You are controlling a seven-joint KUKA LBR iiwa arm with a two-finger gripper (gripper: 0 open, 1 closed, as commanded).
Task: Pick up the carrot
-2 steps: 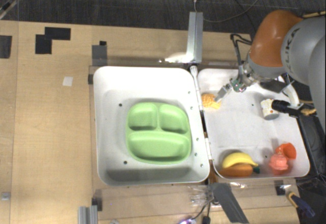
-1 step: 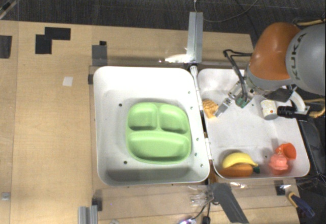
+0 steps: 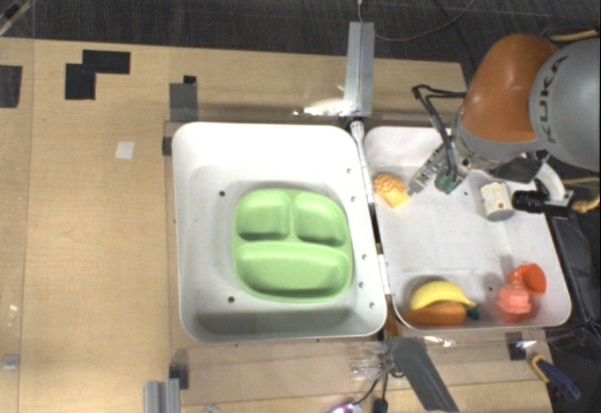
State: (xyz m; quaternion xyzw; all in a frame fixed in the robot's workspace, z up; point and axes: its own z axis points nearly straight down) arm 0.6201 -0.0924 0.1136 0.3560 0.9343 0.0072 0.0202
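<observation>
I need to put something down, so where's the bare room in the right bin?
The middle of the right bin is bare, between the yellow piece and the banana. The near edge is crowded: banana, carrot, pink and orange toys. The gripper fills the far corner.

Glossy white plastic bins (image 3: 282, 144), matt green plastic tray (image 3: 293, 244), pale wooden bench (image 3: 84, 242).

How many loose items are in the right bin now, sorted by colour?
Yellow: 2, the banana and a yellow-orange piece near the divider.
Orange: 2, the carrot lying against the banana and an orange piece in the near right corner.
Pink: 1, a pink item beside that orange piece.
Total: 5
</observation>
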